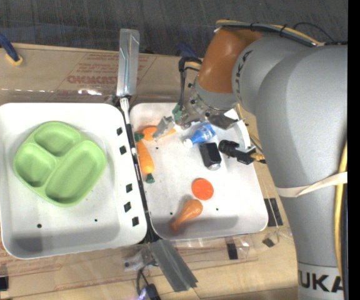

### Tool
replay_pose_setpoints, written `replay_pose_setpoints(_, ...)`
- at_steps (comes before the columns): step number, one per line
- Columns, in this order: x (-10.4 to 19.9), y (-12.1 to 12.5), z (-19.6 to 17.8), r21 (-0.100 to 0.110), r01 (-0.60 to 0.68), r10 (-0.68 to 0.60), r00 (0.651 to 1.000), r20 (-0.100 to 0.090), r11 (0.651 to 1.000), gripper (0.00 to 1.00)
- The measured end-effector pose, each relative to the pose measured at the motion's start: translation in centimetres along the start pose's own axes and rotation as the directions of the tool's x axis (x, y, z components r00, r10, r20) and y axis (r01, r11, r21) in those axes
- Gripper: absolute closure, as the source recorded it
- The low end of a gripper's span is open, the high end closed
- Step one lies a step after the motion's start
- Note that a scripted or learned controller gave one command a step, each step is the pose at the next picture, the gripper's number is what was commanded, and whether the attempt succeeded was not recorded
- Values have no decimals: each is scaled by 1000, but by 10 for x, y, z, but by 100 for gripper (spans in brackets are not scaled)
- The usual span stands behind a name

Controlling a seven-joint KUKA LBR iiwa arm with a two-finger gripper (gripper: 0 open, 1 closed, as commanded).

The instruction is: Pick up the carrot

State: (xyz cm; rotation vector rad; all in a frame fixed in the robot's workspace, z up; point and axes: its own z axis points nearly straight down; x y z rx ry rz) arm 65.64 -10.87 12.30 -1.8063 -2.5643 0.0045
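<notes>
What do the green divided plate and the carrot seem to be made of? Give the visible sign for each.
Green divided plate: likely moulded plastic, matte, with one even colour and soft rounded rims. Carrot: probably toy plastic, smooth, uniformly orange with a small green end.

The bench [42, 61] — brown, cardboard-topped — bears two white bins: left bin [5, 186], right bin [242, 192].

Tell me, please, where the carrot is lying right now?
The carrot lies in the right bin, along its left wall beside the divider, just below the gripper and up-left of the orange ball.
</notes>
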Motion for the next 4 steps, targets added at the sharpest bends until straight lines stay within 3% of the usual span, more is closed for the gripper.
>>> replay_pose_setpoints(1, -23, -8, -12, -3, -96, 96, 995, 2, 995, 0)
replay_pose_setpoints(2, 5, 2, -23, 0, 91, -91, 996, 0, 996, 0)
replay_pose_setpoints(3, 5, 2, -32, 2, 94, -94, 996, -1, 996, 100)
replay_pose_setpoints(4, 66, -48, -136, -3, 255, -255, 967, 4, 967, 100)
